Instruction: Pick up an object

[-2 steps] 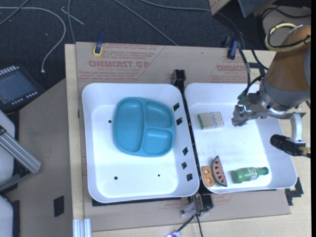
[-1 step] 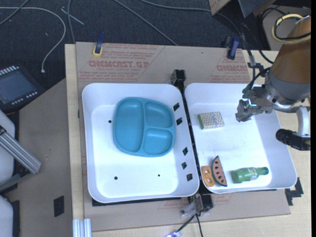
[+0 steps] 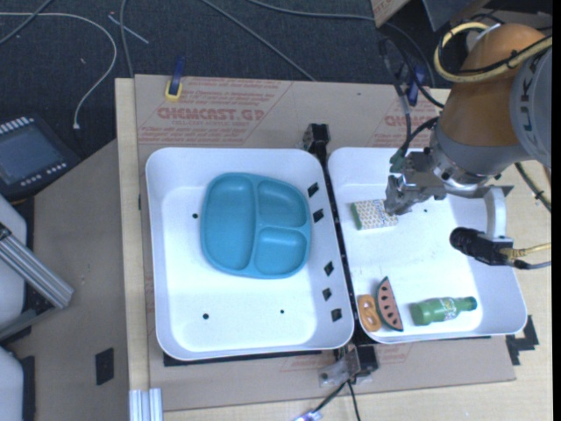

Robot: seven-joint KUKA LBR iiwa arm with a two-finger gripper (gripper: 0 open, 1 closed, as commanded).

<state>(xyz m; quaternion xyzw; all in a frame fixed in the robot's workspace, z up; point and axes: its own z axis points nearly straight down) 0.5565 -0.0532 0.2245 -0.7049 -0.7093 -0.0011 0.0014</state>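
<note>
camera view – claw (image 3: 396, 202) beside speckled sponge (image 3: 373, 215) – right bin (image 3: 500, 261).

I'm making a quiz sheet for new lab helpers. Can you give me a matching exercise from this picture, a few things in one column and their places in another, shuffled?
Things:
1. blue divided plate
2. green bottle
3. watermelon slice
4. gripper

Places:
A. near edge of the right bin, beside the orange piece
B. over the small speckled pad
C. left bin
D. right bin's near right corner, lying on its side

Pairs: 1-C, 2-D, 3-A, 4-B
</note>
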